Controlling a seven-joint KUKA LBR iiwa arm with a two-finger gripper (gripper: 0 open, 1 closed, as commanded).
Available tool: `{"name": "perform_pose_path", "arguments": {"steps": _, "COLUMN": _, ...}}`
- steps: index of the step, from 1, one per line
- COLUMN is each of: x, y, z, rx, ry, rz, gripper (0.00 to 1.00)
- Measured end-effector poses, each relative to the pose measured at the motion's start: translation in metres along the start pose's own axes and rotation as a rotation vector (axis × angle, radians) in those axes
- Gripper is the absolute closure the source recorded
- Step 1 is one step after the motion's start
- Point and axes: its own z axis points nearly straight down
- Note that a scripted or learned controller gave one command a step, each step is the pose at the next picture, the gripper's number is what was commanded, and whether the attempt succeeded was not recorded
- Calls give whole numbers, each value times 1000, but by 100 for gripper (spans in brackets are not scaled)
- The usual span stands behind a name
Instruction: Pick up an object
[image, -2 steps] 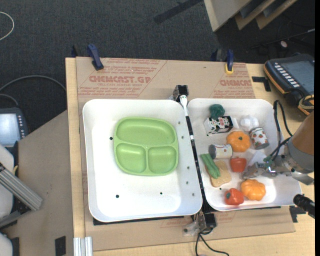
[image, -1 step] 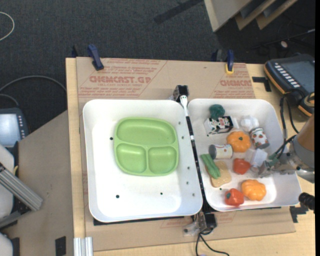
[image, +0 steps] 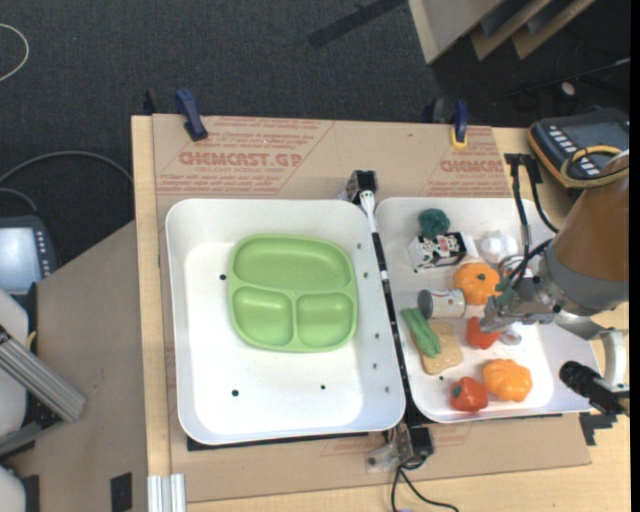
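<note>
Pincer (image: 497, 322) low in the right bin (image: 405, 215), its dark fingers reaching down over a small red piece (image: 481, 335) that sits just under and to the left of the tips; whether the fingers are open or closed, or grip anything, cannot be told from this slanted overhead view. The grey arm (image: 590, 250) with its orange band comes in from the right and covers that bin's right side. The red piece looks like the likeliest target for the pick, judging by how the tips sit over it. Around it the toys are crowded: an orange pumpkin (image: 476, 281) just above, a grey cylinder (image: 440, 302) to the left, a green vegetable (image: 421, 331) lying on a tan slice (image: 443, 357) lower left, a second orange pumpkin (image: 508, 378) below and a red pepper (image: 468, 394) beside it near the bin's front rim. Farther up lie a black-and-white toy (image: 439, 249), a dark green toy (image: 433, 221) and a white ball (image: 494, 245). Such crowding leaves little room for finger travel; a straight lift seems the safest exit. The left bin (image: 190, 330) holds a green divided plate (image: 293, 292), with open white floor all round it, well apart from the arm across the shared rim between the bins.
</note>
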Motion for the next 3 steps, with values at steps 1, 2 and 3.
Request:
{"name": "perform_pose_path", "arguments": {"steps": 1, "x": 99, "y": 17, "z": -34, "rx": 1, "ry": 3, "rz": -3, "gripper": 100}}
{"name": "perform_pose_path", "arguments": {"steps": 2, "x": 180, "y": 32, "z": -61, "rx": 3, "ry": 1, "rz": 1, "gripper": 100}}
{"name": "perform_pose_path", "arguments": {"steps": 3, "x": 174, "y": 31, "z": -60, "rx": 8, "ry": -1, "rz": 9, "gripper": 0}}
